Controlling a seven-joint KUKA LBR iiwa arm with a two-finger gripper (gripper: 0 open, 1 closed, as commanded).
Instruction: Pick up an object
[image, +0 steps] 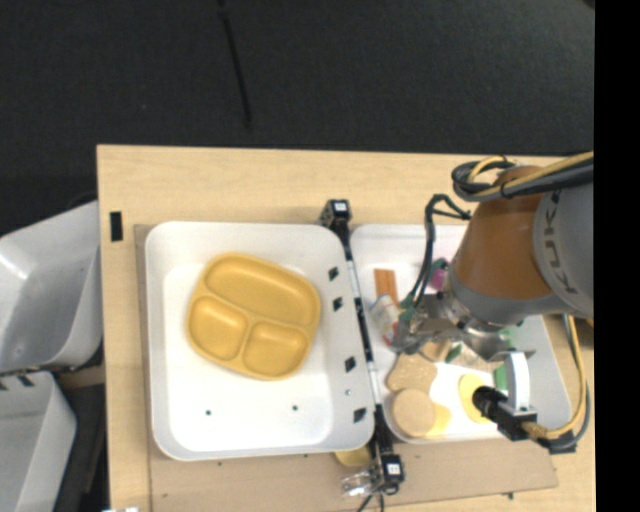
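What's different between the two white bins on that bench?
The left bin holds a single thing, a yellow divided plate, with much bare white floor around it; the right bin holds a clutter of small items, among them a tan round piece. The left bin lies in open view, while the grey and orange arm hangs over the right bin, covering much of it. Both are shallow, white, and sit side by side.

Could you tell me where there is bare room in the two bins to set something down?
The left bin has bare floor in front of the yellow divided tray, along its near wall. The right bin is crowded: small objects and the arm cover most of its floor.
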